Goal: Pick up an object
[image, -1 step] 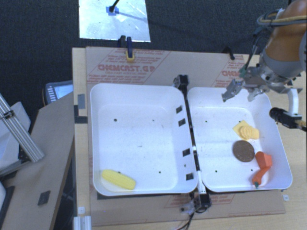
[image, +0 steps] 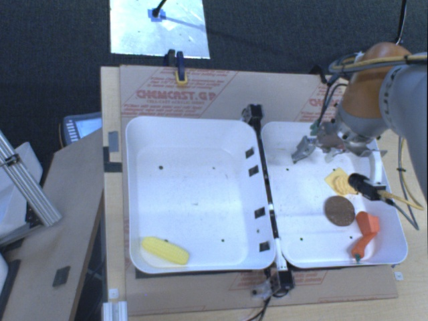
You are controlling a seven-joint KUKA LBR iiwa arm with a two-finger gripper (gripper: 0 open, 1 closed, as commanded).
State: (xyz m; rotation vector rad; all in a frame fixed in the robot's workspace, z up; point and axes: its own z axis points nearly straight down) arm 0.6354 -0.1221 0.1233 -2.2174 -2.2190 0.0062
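Bench, two white bins side by side, seen from above at a slant.

Arm (image: 403, 99) reaches in from the right, grey, with its orange band (image: 366, 89) over the far right corner of the right bin (image: 301, 209). Gripper (image: 302, 151) points left and down over the far part of that bin, close to the divider between the bins. Cannot tell whether the claw is spread or pressed together: it reads as one pale grey shape against the white floor. Nothing seen pinched in it.

Right bin: three loose things, all on the right side, apart from the gripper.
- yellow piece (image: 338, 180), flat, ridged, the nearest of the three to the gripper.
- brown disc (image: 340, 210), just in front of the yellow piece, close to it or touching; can't tell.
- carrot (image: 364, 233), orange, near the front right corner, its thin end toward the front wall, just beside the disc.

Left bin (image: 194, 179): one corn cob (image: 165, 250) lying flat in the front left corner, well apart from everything else.

Under the bins, a brown sheet (image: 200, 93) with red print. A clamp (image: 178, 67) grips its far edge. Behind that, a shiny square plate (image: 160, 35) on dark carpet.
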